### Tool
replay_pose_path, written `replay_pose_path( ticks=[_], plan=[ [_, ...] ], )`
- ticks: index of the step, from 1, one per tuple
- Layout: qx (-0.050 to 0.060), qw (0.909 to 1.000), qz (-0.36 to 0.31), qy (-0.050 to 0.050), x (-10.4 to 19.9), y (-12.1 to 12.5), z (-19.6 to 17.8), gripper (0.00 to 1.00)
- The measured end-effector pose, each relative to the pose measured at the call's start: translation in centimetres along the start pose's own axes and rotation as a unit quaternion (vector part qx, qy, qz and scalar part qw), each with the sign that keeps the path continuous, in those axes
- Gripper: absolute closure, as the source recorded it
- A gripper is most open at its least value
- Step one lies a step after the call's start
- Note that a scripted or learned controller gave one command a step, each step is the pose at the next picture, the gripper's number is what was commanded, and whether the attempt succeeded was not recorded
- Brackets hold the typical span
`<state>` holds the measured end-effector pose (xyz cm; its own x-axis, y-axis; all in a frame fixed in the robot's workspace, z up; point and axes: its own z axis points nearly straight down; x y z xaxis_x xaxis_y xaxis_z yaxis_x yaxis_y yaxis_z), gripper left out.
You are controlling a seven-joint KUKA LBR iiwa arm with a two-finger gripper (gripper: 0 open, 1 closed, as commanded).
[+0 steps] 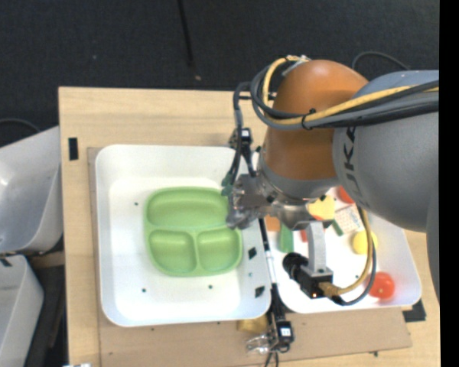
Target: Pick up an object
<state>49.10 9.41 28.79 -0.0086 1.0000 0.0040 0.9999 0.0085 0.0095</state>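
Note:
A light green divided plate [191, 230] lies in the left white bin [122, 281]. The arm's orange wrist band [310, 125] hangs over the divider between the two bins. My gripper [241, 205] sits below it at the plate's right edge, close over the plate; nothing is visible between its fingers. In the right bin [402, 281] lie a red-orange ball [382, 284], a yellow piece [359, 242], a green piece [285, 240] and an orange piece [271, 224], partly hidden by the arm.
The wooden bench [138, 113] surrounds both bins. Black cables and a connector [306, 277] hang from the wrist over the right bin. A white shape [19, 197] lies off the bench's left edge.

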Motion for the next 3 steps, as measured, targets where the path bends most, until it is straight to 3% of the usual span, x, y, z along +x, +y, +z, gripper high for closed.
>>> replay_pose_path(
  ticks=[1, 2, 3],
  plan=[
    [-0.003, 1.0000, 0.007, -0.002, -6.9, 0.0, -12.1, 1.00],
    [0.008, 0.9999, 0.011, -0.005, -19.6, -0.5, -2.8, 1.00],
    [0.002, 1.0000, -0.002, -0.001, -7.3, 0.4, -6.5, 1.00]
  ],
)
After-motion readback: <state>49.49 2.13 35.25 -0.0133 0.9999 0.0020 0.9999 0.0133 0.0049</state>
